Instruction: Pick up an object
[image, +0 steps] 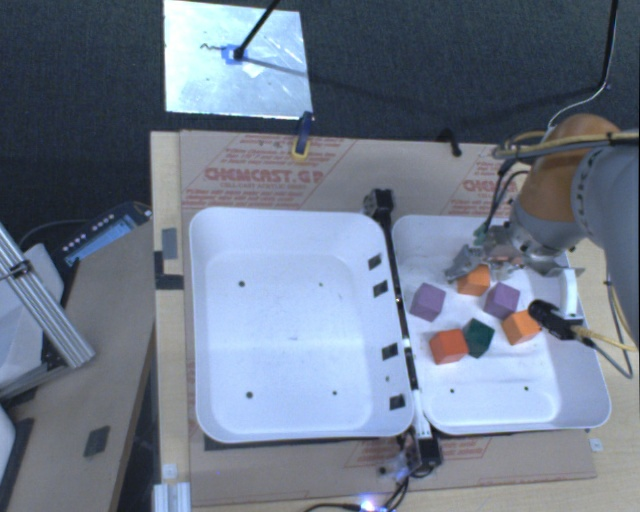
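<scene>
The right bin (500, 405) holds several small blocks. An orange block (474, 282) lies at the back, directly under my gripper (482, 262), which has come down over it from the right. Whether the block sits inside the gripper's grasp is hidden by the gripper body. Beside it are a purple block (502, 298) and another purple block (428, 300) further left. An orange block (520, 326), a dark green block (479, 337) and an orange-red block (449, 346) lie nearer the front.
The left bin (290, 400) stands beside the right one, with a black hinge strip (395, 320) between them. The grey arm with its orange band (560, 170) reaches over the right bin's back right corner. A black part with cable (555, 320) hangs near the right wall.
</scene>
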